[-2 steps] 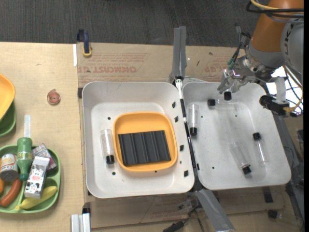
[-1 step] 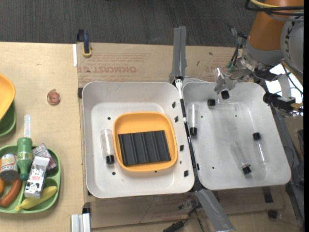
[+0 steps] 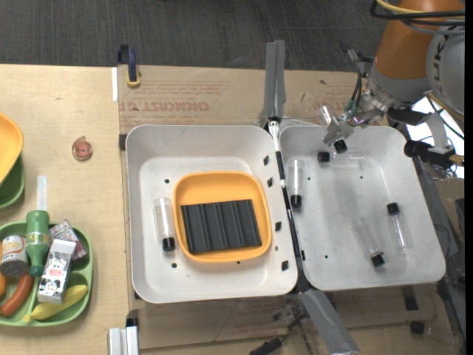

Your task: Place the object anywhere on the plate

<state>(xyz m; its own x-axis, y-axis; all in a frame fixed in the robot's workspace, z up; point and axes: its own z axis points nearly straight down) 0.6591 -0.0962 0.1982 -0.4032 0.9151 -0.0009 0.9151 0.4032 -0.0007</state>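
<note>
2 white bins sit side by side. In the left bin [image 3: 140, 198], an orange plate [image 3: 222, 217] carries a black ribbed block [image 3: 222, 225]; a clear tube [image 3: 163, 224] lies beside it. The right bin [image 3: 414, 265] holds 3 clear tubes [image 3: 369, 239]. Farther back, the gripper [image 3: 334, 140] hovers over that bin's rear edge; whether its jaws are open is unclear. The cardboard [image 3: 192, 106] behind shows mirrored lettering, not legible.

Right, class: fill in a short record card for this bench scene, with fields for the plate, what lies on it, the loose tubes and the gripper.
plate: orange plate in the left bin
on plate: dark ribbed block
beside plate: clear tube, black cap toward the camera
right bin: clear black-capped tubes, one at its left wall, others lower right
gripper: above the right bin's far left corner
</note>
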